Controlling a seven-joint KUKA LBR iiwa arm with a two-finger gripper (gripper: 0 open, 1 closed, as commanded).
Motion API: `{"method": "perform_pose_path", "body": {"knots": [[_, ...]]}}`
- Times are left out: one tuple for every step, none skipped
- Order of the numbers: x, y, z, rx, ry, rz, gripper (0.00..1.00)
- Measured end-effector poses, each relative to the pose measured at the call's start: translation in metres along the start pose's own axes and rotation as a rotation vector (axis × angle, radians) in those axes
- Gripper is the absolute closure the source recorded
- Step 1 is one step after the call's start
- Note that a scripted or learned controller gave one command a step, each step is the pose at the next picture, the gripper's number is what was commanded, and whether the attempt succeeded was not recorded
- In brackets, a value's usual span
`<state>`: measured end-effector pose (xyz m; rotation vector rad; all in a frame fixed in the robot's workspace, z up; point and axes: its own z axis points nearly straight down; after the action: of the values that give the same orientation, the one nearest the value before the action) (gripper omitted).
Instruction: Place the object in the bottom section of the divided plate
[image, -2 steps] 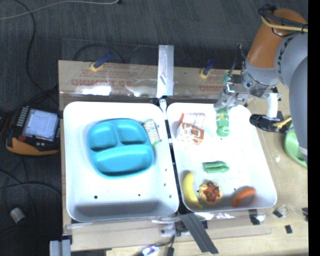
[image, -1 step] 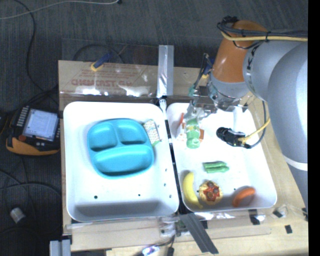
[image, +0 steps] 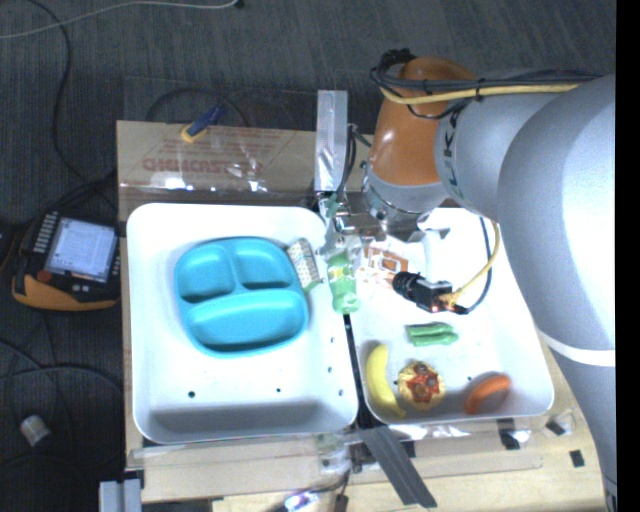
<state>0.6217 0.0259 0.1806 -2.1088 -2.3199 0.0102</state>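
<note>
Camera view: gripper (image: 343, 262) clamped on a green object (image: 344, 287), long axis upright, beside the divided plate (image: 240, 293)

shallow white plastic bins (image: 140, 300): 2 | blue three-section divided plate (image: 241, 295): 1 | yellow toy banana (image: 378, 378): 1 | green toy pod (image: 431, 334): 1 | orange toy piece (image: 487, 391): 1

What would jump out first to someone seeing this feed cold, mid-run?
The big grey arm with its orange band fills the upper right, reaching down toward the seam between the two bins. Next comes the bright blue divided plate lying in the left bin. Then the toy food in the right bin: a banana, a pizza slice, a green pod.
</note>
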Motion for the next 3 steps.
{"method": "perform_pose_path", "body": {"knots": [[-0.01, 0.042, 0.002, 0.0, 0.0, 0.107, 1.0], [-0.003, 0.046, 0.001, -0.001, -0.006, 0.045, 1.0], [0.067, 0.03, 0.001, 0.0, -0.003, -0.115, 1.0]]}}
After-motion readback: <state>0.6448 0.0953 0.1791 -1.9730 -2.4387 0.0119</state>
